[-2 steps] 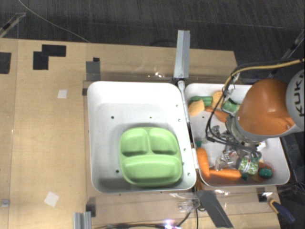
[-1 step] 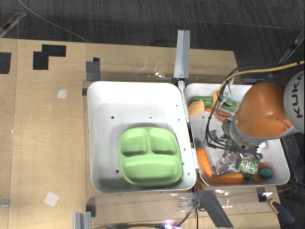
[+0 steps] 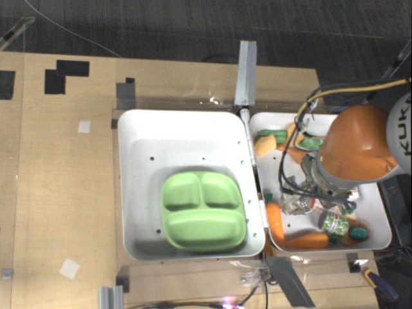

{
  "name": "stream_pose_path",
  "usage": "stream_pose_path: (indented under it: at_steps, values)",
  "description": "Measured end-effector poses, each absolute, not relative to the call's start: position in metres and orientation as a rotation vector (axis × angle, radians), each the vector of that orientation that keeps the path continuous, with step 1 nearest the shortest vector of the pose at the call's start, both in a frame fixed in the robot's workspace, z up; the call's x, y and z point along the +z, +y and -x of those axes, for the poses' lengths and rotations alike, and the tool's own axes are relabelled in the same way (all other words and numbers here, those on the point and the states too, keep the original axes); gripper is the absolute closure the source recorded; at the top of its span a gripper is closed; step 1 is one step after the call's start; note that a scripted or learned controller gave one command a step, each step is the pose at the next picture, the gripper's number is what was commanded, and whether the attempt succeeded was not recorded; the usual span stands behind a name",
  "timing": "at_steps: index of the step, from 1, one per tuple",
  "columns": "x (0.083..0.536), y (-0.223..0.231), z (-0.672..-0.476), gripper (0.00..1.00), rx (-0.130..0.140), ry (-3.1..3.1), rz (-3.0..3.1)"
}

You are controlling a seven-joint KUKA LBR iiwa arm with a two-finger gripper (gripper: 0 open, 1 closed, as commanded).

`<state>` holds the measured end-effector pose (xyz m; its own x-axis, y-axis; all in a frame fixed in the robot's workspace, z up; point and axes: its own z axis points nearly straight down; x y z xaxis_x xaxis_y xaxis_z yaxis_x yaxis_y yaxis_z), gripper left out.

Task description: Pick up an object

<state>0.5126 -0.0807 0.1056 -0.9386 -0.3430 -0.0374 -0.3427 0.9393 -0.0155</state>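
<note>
Seen from above at a slant: two shallow white bins side by side on a pale wooden tabletop, with a grey metal post standing at the far end of the seam between them. In the left bin, lying flat toward the near side, a light green divided tray with two small compartments at the back and one long one in front. Over the right bin, reaching in from the right, the grey arm with its orange band, hiding much of the bin's middle. Below that band, low over the bin floor and hung about with black cables, the gripper; whether open or closed, impossible to tell, since arm and clutter cover it, and nothing plainly caught in it. Around the gripper, small toy-like items: an orange carrot against the bin's left wall, a second orange piece lying along the near wall, a green and white can just beside that, and a dark green piece in the near right corner. Toward the far left corner, a yellowish lump touching a small green item, with another green piece near the edge of the orange band. On the tabletop at far left, black tape marks.
</note>
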Motion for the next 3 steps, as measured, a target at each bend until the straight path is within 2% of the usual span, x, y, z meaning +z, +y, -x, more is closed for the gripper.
stream_pose_path:
  at_steps: [1, 3]
  values:
    - [0.105, -0.081, -0.512, 0.0, -0.013, 3.056, 0.54]
    - [0.092, -0.089, -0.502, 0.0, -0.009, 3.054, 0.619]
